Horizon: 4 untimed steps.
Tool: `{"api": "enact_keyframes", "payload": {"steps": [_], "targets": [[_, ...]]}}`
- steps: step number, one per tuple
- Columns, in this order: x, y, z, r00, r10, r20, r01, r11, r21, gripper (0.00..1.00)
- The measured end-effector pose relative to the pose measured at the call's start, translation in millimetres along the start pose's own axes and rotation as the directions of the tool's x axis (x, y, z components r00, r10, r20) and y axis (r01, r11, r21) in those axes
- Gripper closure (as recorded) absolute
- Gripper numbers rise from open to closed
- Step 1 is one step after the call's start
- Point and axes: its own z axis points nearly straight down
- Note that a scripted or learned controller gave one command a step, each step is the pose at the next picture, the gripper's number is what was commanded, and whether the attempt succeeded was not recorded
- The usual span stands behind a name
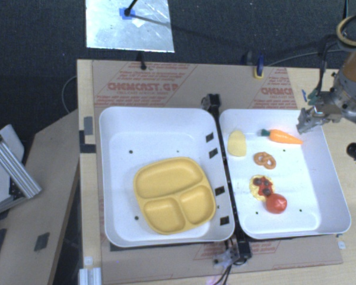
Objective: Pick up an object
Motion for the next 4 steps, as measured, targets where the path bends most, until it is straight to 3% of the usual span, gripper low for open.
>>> {"api": "enact_keyframes", "payload": {"steps": [2, 4], "targets": [[113, -22, 3, 1.000, -0.001, 0.000, 0.001, 1.000, 0.000, 1.00], [212, -55, 32, 1.000, 0.000, 0.000, 0.000, 1.000, 0.002, 1.00]]}}
